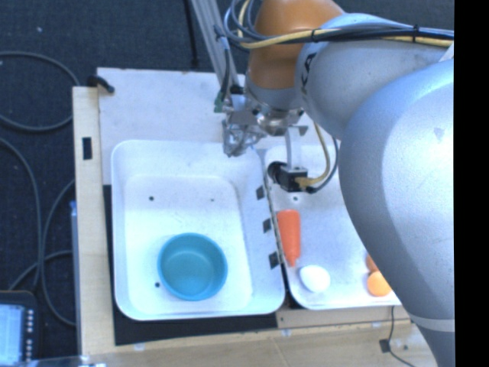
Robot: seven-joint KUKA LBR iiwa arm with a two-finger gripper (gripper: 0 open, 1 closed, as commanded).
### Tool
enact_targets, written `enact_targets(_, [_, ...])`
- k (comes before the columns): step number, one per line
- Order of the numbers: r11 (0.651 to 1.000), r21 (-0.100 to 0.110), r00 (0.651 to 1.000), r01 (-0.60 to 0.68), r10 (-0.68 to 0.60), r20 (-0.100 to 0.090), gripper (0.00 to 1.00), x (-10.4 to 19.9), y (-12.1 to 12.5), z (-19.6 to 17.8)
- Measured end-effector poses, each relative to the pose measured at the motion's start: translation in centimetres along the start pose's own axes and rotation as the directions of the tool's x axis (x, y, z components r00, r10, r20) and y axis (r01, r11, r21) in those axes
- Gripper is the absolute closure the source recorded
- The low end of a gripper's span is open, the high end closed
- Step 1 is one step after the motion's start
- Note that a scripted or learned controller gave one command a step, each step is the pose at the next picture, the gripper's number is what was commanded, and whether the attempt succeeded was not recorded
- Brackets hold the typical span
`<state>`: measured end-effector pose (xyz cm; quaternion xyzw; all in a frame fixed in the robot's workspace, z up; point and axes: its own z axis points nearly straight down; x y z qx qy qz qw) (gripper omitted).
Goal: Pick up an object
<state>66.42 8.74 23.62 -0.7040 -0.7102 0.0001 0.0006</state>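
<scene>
Blue bowl [192,265]: upright in the left bin [130,205], toward that bin's 6 o'clock side, its opening facing up, nothing touching it. Two small dark specks mark the bin floor, one at the bowl's 11 o'clock, one just beside its rim at 8 o'clock.

Carrot [288,235]: an orange stick lying lengthwise in the right bin [336,300], just beside the wall shared with the left bin, at the bowl's 2 o'clock. White egg-like ball [314,279]: just beside the carrot's lower end, at 5 o'clock from it. Orange ball [377,284]: near the white one, at its 3 o'clock, partly hidden by the arm [390,128]; a second orange scrap shows above it at the arm's edge.

Hand [238,142]: above the far rim of the left bin, at 12 o'clock from the bowl and well apart from it. Whether it is open or closed cannot be told; nothing is seen held in it. The orange band sits directly above the hand at 12 o'clock, with cables looped around it. A black fitting hangs on a cable at the hand's 4 o'clock, over the dividing wall.

Table [153,105]: pale top carrying both bins, dark floor with cables around it.
</scene>
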Motion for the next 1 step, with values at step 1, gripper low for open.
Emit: enact_targets(1, [1.000, 0.002, 1.000, -0.003, 0.003, 0.003, 0.00, -0.40, -0.11, -0.08])
